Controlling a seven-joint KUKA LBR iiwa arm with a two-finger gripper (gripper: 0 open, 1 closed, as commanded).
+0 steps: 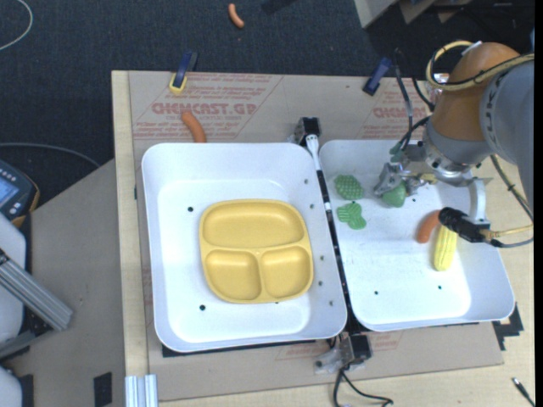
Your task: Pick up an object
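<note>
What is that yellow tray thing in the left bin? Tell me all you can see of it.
The yellow tray looks like a smooth plastic divided plate with rounded corners: one wide compartment at the far side, two smaller ones nearer the camera. It lies flat, right way up, roughly in the middle of the left bin, resting on its floor. No other object touches it.

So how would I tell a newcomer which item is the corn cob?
Look in the right-hand bin, the one without the yellow divided plate. Near its right wall lies the corn cob, a short, pale yellow, ridged piece. It sits just right of an orange sausage, while the bin's other items are green.
</note>
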